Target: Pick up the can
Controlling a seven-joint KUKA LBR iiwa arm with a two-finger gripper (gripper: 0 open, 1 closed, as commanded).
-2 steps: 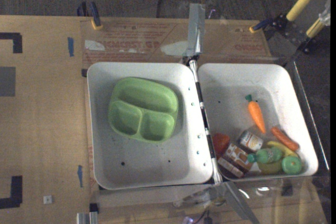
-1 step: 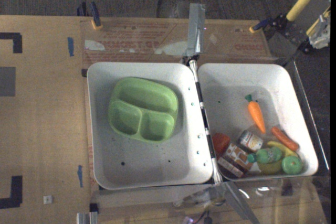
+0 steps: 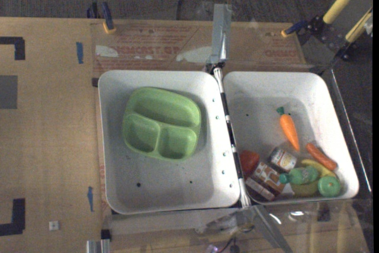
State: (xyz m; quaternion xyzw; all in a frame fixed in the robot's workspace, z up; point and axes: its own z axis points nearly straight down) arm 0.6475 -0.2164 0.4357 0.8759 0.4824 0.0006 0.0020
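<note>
The can [image 3: 282, 159] is small, with a silvery top and a pale label. It lies tilted in the right bin [image 3: 260, 98], near the front, among other toy foods. A brown carton [image 3: 266, 180] touches it on the front left, and a green bottle [image 3: 303, 175] lies just to its right.
An orange carrot [image 3: 289, 130] lies behind the can. A second carrot [image 3: 321, 156], a yellow banana [image 3: 314, 167], a green round piece [image 3: 330, 186] and a red piece [image 3: 249, 161] crowd the bin's front. A green divided plate [image 3: 161, 122] sits in the left bin [image 3: 118, 186].
</note>
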